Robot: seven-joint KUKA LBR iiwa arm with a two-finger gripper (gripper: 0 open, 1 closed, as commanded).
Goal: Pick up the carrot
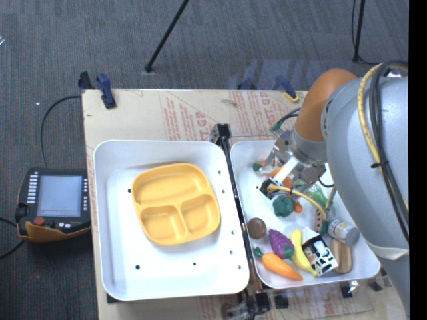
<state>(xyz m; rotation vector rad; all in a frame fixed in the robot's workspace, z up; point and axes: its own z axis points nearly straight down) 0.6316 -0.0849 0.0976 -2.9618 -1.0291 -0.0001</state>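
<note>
**Arm over right bin; carrot lying free at the bin's near edge**

Tabletop (167, 109): two white bins side by side. Left bin (113, 245) holds a yellow divided tray (175, 202), three compartments, nothing in them.

Right bin (243, 153): toy food crowded toward its near right part. Carrot (281, 266) lies flat by the near wall, orange body with green top pointing left, touching the purple grapes (280, 243) just above it. A yellow banana (300, 251) lies just right of the carrot. A brown round piece (256, 228) sits left of the grapes; green broccoli (283, 206) farther up.

End effector (283, 172) is low over the far half of the right bin, well apart from the carrot. Cables and wrist housing hide the tips; cannot tell if it is wide or narrow. Carrot not between them.
</note>
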